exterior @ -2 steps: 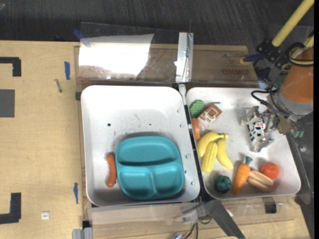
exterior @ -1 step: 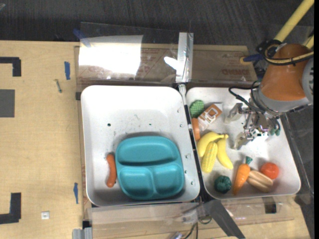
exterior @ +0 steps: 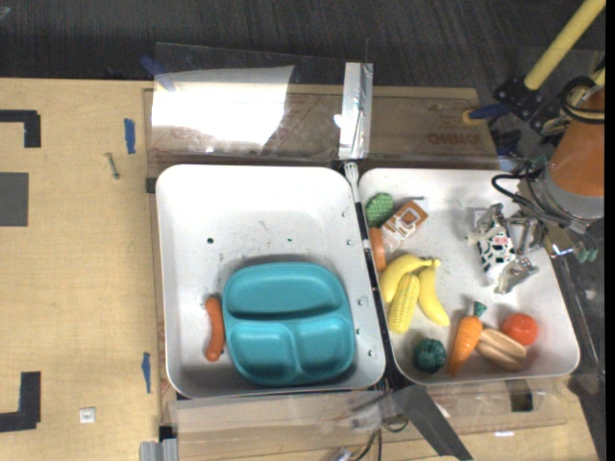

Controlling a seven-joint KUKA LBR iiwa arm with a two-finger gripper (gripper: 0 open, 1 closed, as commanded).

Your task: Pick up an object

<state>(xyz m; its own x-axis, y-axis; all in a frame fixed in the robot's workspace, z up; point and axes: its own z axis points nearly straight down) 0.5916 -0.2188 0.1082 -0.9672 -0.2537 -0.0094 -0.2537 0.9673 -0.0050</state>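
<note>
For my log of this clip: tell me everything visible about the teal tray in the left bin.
The teal tray is a rounded rectangular divided plate, apparently smooth plastic, with one long compartment at the far side and two smaller ones nearer the camera. It lies flat, open side up, in the near part of the left bin. An orange sausage-like toy lies along its left edge, close or touching.

Even overhead light, with a strong glare patch at the top.

A clear plastic sheet [exterior: 226,113] behind the left bin [exterior: 183,257] throws back a washed-out white reflection. Both the left bin and the right bin [exterior: 557,301] are bright, near overexposed, with soft, short shadows under the teal tray [exterior: 288,329] and toys. The dark floor [exterior: 288,8] at the top is dim and grainy. The picture is slightly soft overall, and the arm [exterior: 581,161] at the right is blurred.
</note>
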